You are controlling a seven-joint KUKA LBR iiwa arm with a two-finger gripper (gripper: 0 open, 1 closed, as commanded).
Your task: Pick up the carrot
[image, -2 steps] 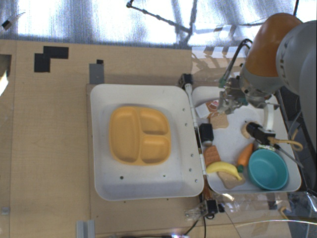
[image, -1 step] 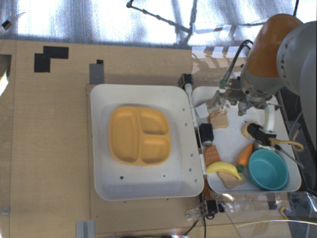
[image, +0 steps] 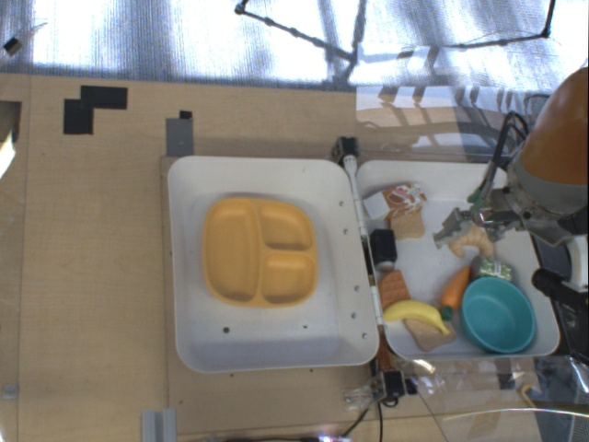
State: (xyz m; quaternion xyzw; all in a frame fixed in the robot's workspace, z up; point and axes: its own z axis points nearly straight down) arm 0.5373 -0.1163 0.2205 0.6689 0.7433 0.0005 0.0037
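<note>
The carrot [image: 456, 286] lies not yet lifted in the right bin [image: 419, 256], between the teal bowl [image: 498, 314] and the banana [image: 414, 311], while the gripper [image: 457, 226] hovers just above it, its jaws seeming open and empty.

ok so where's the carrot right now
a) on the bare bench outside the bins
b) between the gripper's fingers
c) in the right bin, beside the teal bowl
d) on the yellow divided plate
c: the carrot lies in the right bin, its side against the rim of the teal bowl, below the gripper and apart from it; the yellow divided plate sits in the left bin.
</note>
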